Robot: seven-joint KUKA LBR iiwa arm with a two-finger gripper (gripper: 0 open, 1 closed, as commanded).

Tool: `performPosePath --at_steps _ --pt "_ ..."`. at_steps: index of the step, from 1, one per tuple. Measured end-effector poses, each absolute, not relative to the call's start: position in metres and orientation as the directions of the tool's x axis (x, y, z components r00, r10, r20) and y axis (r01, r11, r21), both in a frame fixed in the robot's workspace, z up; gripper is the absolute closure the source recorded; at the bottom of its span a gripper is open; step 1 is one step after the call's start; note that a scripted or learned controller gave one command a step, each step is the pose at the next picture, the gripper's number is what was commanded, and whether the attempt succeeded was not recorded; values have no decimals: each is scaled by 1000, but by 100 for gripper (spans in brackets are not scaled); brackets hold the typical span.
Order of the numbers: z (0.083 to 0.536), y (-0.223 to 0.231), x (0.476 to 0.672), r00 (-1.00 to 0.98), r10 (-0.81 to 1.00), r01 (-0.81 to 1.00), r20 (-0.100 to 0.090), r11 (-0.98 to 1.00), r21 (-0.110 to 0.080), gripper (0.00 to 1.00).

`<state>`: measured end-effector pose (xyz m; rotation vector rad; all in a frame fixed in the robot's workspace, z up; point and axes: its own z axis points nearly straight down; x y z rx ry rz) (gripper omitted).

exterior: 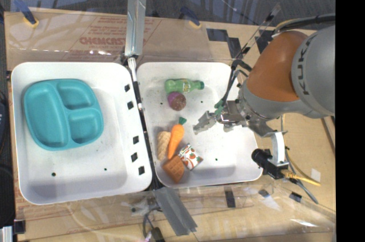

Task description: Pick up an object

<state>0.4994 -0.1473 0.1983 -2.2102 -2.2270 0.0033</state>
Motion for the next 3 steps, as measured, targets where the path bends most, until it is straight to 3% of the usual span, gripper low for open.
performPosePath --at_steps 1,2,3 --pt "95 -104 529 -3 1000 1000 -8 3 7 0" --pt "102 -102 528 -9 1000 1000 -4 9 0 100" --pt "223 -33 550 -13 1000 1000 3 13 8 100"
